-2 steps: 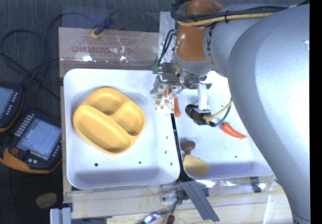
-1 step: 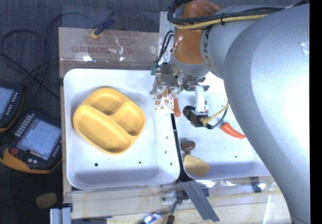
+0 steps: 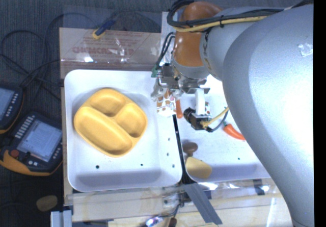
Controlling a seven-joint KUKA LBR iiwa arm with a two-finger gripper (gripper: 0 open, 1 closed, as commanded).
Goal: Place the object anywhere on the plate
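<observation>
Hovering mid-frame, carrying something over

Gripper (image 3: pixel 167 99) pinching a small orange-white object (image 3: pixel 166 104) above the bin divider; better to drift left over the yellow plate (image 3: pixel 109 120) before letting go.

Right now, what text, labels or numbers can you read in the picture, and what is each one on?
Red lettering on the brown board behind the left bin: too blurred to read.
Small printed pack by the tool: markings too small to read.
Handheld screens at left: illegible.

The arm (image 3: pixel 275 93) is showing smooth grey casing, an orange band (image 3: pixel 191 37) above the wrist, and yellow and black cables (image 3: pixel 224 17) running alongside.
</observation>
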